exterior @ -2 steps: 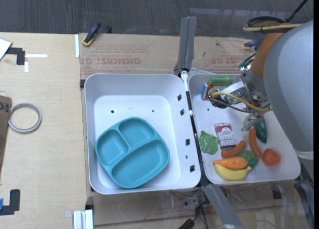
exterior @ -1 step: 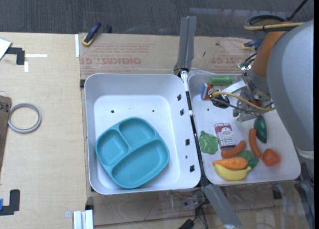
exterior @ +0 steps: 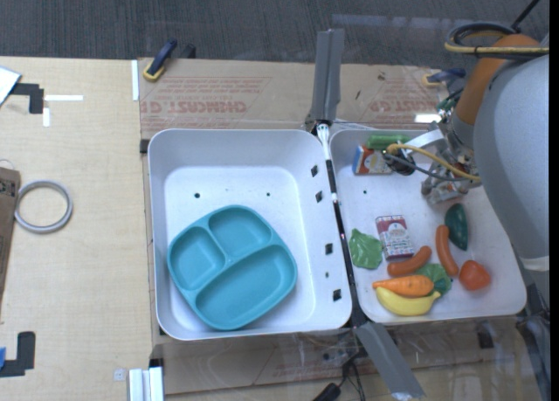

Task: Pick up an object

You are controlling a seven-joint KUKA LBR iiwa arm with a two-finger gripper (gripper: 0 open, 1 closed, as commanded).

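Two white bins sit side by side on the table: the left bin carries a blue divided plate, and the right bin carries the pile of toy food the task draws from. Near the front of that bin lie a yellow banana, a carrot resting on it, a sausage, a red tomato, a second orange-red sausage, a dark green vegetable, a leafy green piece and a small red-and-white carton. A green-topped package lies at the far end.

The arm reaches in from the right, and its gripper hangs low over the far-right part of the right bin, just above the dark green vegetable — whether the jaws are spread or closed I cannot tell, and nothing can be seen between them.

This looks like the approach step, with no object lifted yet. I judge the dark green vegetable the nearest candidate; the next move calls for centring over one item, dropping straight down, and closing on it without snagging a neighbour — the front items lie packed close, touching in places.
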